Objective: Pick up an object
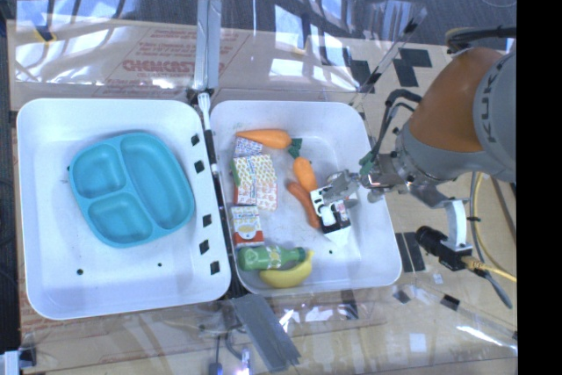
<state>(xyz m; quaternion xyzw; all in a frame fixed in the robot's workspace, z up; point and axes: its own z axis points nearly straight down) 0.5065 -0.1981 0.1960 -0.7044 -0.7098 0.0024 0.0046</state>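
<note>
The right bin (373, 263) holds several toy foods. An orange carrot (266, 139) lies at its far side. A second carrot (304, 172) and a third carrot (301, 199) lie near the middle. A patterned packet (255, 181) and a small carton (247, 223) sit along the left wall. A green item (266, 257) and a yellow banana (287, 275) rest at the near edge. My gripper (328, 208) hangs low over the bin's right half, right beside the third carrot, touching or nearly touching it. Nothing shows between its fingers.
The left bin (44, 277) carries a blue sectioned plate (130, 187). A divider with black clips (207, 189) separates the bins. The arm's grey and orange body (457, 123) looms over the right bin's right rim, with cables beyond it.
</note>
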